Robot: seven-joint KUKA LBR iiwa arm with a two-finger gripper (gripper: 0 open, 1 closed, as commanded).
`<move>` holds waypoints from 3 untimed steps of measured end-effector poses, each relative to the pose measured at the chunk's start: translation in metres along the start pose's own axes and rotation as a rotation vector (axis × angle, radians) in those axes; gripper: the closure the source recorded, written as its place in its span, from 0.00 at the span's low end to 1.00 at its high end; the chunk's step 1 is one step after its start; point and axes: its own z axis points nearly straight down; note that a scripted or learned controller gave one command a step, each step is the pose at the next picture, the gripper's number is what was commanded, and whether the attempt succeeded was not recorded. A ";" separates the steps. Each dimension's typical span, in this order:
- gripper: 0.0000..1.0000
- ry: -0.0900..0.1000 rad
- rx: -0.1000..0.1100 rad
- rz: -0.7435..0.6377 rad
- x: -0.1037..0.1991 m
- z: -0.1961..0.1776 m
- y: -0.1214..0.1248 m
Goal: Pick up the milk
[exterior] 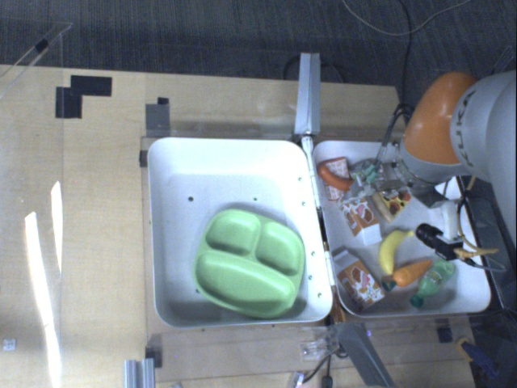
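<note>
Two small brown-and-white cartons lie in the right bin (477, 297). One carton (361, 214) is near the bin's middle left and the other carton (359, 283) is by the front left corner; either could be the milk. My gripper (381, 180) hangs low over the back of the right bin, under the orange band of the arm (432, 128). It is just right of and behind the middle carton, close to a small yellow-brown packet (394, 203). Nothing visibly sits between its tips.
In the right bin also lie a red-orange sausage (334, 173) at the back left, a banana (390, 249), a carrot (412, 272) and a green bottle (433, 283) near the front. The left bin (174, 217) holds a green divided plate (250, 261).
</note>
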 end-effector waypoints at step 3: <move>0.00 0.003 -0.014 -0.229 0.012 -0.004 -0.048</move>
